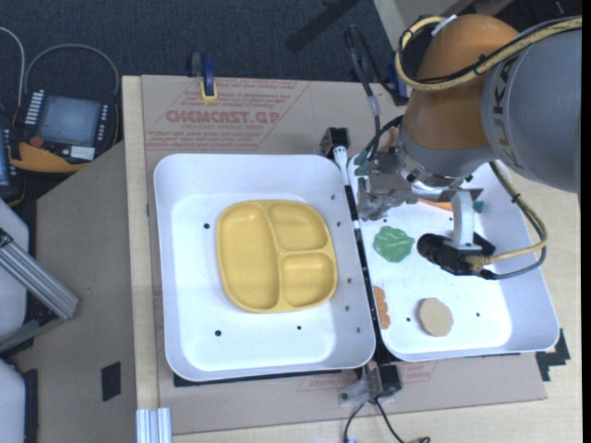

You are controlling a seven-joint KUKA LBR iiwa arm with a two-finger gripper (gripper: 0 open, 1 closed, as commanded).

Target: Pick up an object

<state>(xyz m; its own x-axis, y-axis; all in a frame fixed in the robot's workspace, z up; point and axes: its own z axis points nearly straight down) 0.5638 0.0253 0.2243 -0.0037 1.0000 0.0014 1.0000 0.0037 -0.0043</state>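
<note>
Tool (374, 201) low over right bin (517, 326), near green leaf (393, 244); grip state apparently hidden, untellable.

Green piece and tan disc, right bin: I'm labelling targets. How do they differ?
The green piece is leafy and ragged-edged; the tan disc is smooth and round. The green piece lies near the gripper; the tan disc lies nearer the bin's front. Both lie loose on the bin floor.

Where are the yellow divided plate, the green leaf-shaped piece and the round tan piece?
yellow divided plate (274, 253), camera view, on its central ridge.
green leaf-shaped piece (392, 245), camera view, on its middle.
round tan piece (435, 317), camera view, on its top face.
</note>
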